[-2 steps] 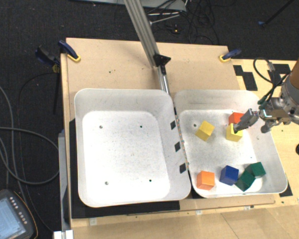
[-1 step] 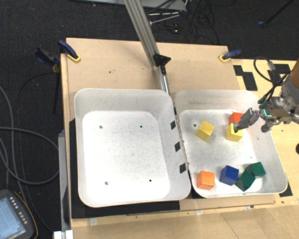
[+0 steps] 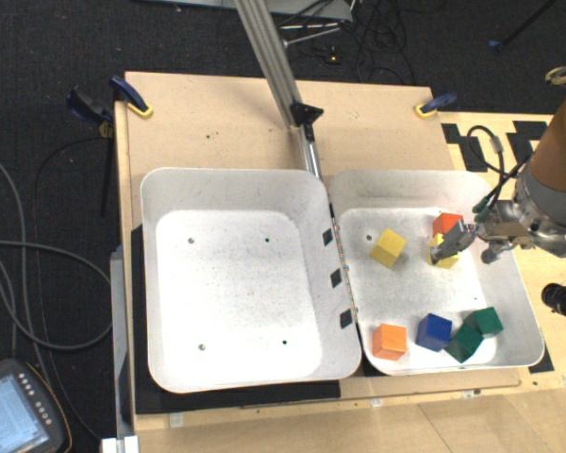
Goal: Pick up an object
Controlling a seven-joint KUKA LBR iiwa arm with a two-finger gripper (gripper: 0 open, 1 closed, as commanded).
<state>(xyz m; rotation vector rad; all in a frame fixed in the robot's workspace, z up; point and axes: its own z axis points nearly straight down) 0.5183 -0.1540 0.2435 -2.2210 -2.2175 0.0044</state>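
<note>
The right bin [image 3: 519, 295] holds several blocks. A yellow cube [image 3: 390, 247] lies near its upper left. A red-orange block [image 3: 446, 223] and a small yellow block [image 3: 444, 256] sit at the upper right. My gripper [image 3: 456, 243] reaches in from the right, right over those two blocks, and partly covers the small yellow one. I cannot tell whether it is touching either block. Along the near edge lie an orange cube [image 3: 390, 341], a blue cube [image 3: 435, 331] and two green blocks [image 3: 488, 321] [image 3: 466, 342].
The left bin [image 3: 231, 276] stands beside the right one, with a row of dark clips [image 3: 337, 276] on the shared rim. A metal pole [image 3: 269, 50] slants over the bench's back. Blue-yellow clamps [image 3: 132, 97] [image 3: 436, 105] grip the board's far corners.
</note>
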